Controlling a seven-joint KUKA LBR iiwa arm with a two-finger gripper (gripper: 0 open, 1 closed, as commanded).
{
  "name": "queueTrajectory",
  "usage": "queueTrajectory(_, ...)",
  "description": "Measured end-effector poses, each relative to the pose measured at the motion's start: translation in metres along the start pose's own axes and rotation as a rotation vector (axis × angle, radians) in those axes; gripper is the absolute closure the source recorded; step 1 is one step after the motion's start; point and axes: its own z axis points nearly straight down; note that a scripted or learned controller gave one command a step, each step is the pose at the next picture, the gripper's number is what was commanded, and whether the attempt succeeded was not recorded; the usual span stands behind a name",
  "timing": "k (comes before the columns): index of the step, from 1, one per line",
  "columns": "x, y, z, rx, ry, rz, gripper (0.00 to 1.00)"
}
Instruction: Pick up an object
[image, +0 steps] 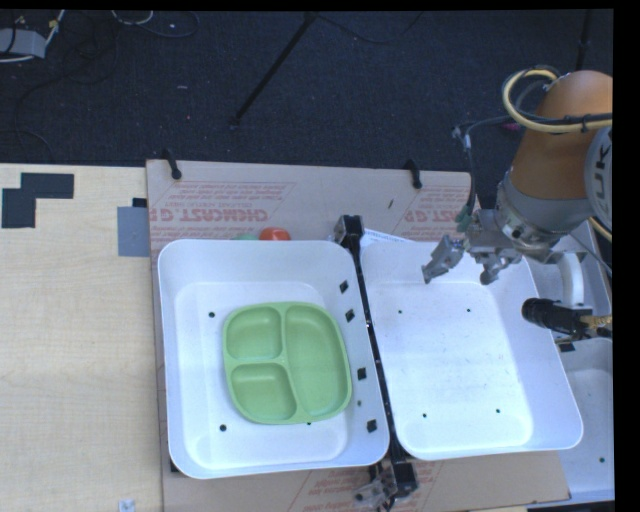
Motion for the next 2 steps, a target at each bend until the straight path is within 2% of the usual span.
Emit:
queueTrajectory(1, 0.0, 0.002, -0.006, -0.012, -0.001, -0.001, 0.0)
queueTrajectory(2, 0.006, 0.01, 0.046, -0.004, 0.0, -0.004, 0.0)
